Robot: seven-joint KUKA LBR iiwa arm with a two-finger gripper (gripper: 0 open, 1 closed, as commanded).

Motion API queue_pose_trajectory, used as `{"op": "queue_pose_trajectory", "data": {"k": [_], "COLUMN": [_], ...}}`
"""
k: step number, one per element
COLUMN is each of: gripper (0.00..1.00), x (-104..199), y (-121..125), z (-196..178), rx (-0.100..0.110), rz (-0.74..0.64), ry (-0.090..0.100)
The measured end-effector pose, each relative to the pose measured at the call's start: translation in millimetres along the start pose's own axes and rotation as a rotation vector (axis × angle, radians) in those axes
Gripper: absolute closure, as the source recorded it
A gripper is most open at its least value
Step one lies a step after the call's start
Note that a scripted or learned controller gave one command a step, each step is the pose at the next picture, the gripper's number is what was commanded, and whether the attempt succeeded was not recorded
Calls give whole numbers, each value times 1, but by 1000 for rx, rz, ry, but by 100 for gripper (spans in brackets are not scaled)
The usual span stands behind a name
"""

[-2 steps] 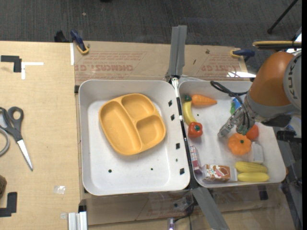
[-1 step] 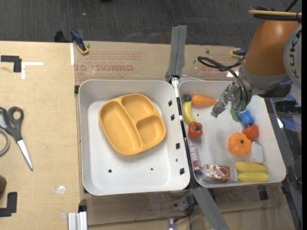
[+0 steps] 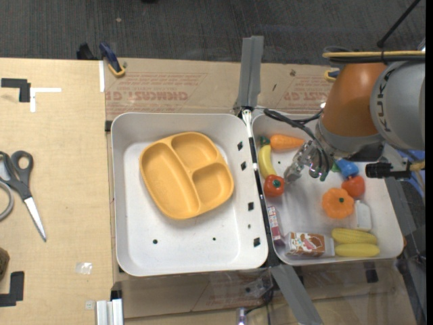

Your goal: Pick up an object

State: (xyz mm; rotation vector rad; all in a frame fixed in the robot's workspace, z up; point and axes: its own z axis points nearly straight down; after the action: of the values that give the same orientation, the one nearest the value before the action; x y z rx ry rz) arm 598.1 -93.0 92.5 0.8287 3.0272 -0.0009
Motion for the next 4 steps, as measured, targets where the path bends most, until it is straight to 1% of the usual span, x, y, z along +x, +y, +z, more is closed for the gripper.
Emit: {"op": "queue_pose_trajectory", "data": {"k": [1,2,3,4], "gripper": [0,0,0,100], "x": [-1,-47,-4,-4], "y": [-2,-52,-106,-106], "z": [0,-2,0,-9], "rx": [2,-1,0,0], "rz": [1,-28,65,62], "ry": [-2,-4,1,-1]}}
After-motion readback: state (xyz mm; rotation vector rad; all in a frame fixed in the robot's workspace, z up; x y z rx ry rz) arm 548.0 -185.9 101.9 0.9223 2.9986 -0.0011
